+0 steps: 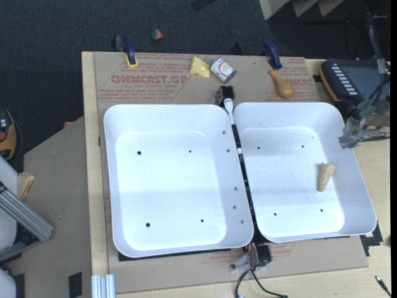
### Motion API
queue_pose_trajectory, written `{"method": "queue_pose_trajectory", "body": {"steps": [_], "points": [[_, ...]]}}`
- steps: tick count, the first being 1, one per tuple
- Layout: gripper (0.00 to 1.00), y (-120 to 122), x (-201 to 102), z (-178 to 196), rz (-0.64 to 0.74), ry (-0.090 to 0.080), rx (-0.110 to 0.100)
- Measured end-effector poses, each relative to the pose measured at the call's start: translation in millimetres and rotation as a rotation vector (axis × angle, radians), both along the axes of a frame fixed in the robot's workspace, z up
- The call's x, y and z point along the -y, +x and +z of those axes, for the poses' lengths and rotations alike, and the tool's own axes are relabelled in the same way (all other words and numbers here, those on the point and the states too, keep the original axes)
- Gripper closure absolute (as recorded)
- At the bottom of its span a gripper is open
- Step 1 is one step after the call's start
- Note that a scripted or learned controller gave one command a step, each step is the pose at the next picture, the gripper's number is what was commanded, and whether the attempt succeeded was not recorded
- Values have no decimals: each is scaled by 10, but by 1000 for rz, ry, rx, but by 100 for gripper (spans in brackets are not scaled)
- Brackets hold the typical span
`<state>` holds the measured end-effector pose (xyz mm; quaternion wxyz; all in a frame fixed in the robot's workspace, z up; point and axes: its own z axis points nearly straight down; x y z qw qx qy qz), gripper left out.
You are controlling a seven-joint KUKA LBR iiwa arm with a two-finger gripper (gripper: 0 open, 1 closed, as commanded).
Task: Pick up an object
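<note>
A tan, elongated object (325, 176) lies in the right bin (291, 228), near its right wall. It is the one loose item in that bin. My gripper (351, 135) is a small grey shape just beyond the right bin's upper right rim, above and to the right of the tan object and apart from it. Nothing is visibly held in it. The left bin (124, 228) sits alongside, touching the right bin along the middle seam.
Behind the bins on the board lie a yellow piece (200, 67), a small white box (223, 70) and an orange-brown object (282, 85). Two blue clamps (129, 49) (270, 53) hold the board's far edge. A black device (343, 79) sits at the far right.
</note>
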<state>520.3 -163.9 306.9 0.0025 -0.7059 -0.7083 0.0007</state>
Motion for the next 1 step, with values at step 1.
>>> {"method": "queue_pose_trajectory", "body": {"steps": [1], "points": [[100, 78, 376, 532, -4, -7, 12]]}}
